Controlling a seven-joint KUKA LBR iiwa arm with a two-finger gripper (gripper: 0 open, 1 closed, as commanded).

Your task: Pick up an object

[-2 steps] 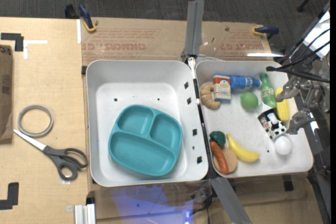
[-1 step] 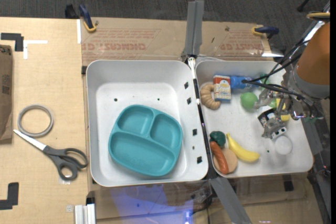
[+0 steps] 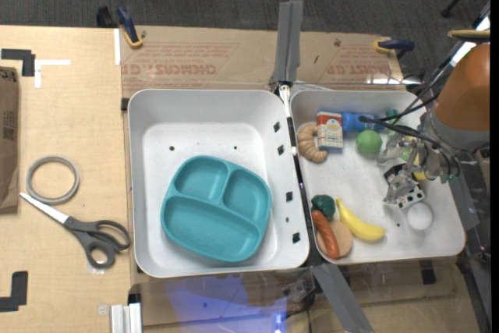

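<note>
Watching the hand (image 3: 403,187) low in the right bin (image 3: 444,246), you cannot tell its opening or any hold. Closing there, it risks nudging the white ball (image 3: 419,217) away, or snagging the wall.

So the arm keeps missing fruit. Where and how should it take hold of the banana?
Probably the banana's thick middle, coming straight down from above. It lies flat in the right bin, fingers closing across its narrow width; the carrot crowds its left end.

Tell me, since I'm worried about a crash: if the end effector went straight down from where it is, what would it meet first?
Probably the white ball or the bare floor of the right bin beside it; the end effector hangs just above them. Depth is hard to judge.
</note>
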